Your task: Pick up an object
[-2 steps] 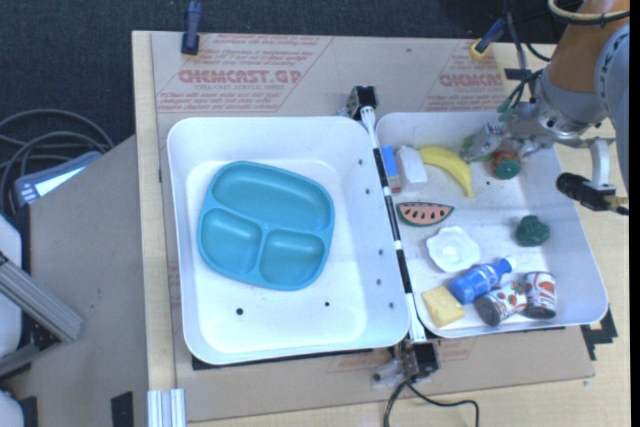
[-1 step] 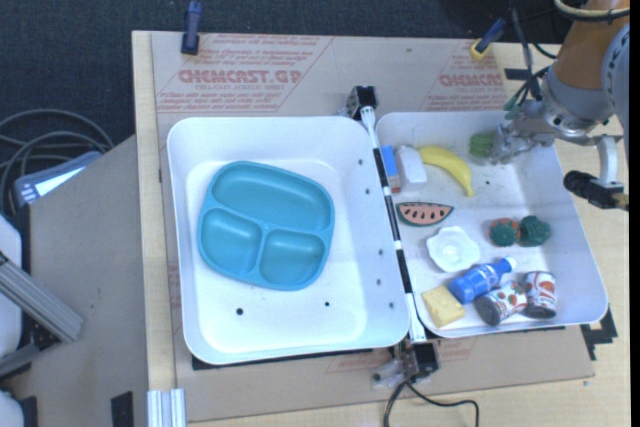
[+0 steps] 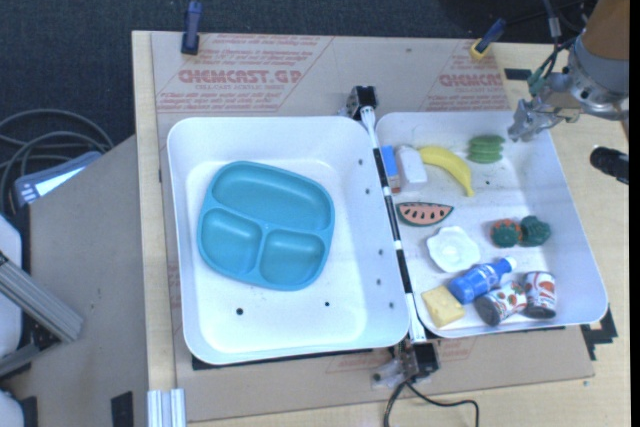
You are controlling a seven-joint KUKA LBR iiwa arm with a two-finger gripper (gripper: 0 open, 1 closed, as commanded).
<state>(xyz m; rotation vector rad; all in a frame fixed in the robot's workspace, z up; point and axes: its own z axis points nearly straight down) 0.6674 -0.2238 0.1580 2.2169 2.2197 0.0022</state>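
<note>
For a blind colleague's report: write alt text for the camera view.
A gripper hangs over the far right corner of the right bin, which holds a banana, a watermelon slice, a blue bottle and other small items. The left bin holds a blue divided plate.

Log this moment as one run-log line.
arm: gripper above right white bin, far edge | nearest: green ridged toy, yellow toy banana | held: nothing seen | left bin: blue divided plastic tray
</note>
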